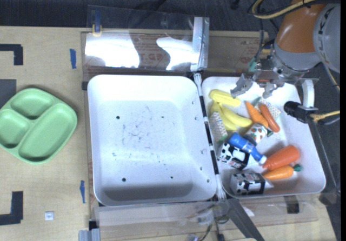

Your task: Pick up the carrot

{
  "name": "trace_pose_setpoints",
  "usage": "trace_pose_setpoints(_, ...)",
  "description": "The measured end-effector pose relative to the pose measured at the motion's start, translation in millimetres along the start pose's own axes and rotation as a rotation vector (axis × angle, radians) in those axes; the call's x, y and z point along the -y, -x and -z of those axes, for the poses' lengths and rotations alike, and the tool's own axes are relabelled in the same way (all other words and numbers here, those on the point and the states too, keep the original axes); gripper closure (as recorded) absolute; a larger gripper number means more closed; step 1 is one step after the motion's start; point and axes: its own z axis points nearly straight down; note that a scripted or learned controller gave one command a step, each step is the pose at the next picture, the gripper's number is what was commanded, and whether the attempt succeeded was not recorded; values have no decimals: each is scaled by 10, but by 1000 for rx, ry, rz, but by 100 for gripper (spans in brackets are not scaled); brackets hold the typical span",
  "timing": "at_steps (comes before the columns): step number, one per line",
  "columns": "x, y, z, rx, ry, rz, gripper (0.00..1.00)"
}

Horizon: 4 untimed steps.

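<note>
Gripper (pixel 253 88) is held spread wide and unloaded at the right bin's far end, poised just above the carrot (pixel 263 116) for grasping.

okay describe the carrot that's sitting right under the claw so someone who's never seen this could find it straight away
Start at the right-hand white bin, the one crowded with toys. Near its far end, just below the open claw, a slim orange carrot lies slanted beside a yellow banana. It is thinner and darker than the two plump orange carrots at the bin's near right corner.
</note>
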Motion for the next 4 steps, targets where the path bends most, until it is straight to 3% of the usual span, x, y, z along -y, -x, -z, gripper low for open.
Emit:
trace_pose_setpoints(1,-111,846,-992,7,21,-9,0)
trace_pose_setpoints(2,-347,739,-981,3,6,41,0)
trace_pose_setpoints(3,-46,768,-1085,1,2,266,0)
trace_pose_setpoints(4,-55,770,-981,2,6,265,100)
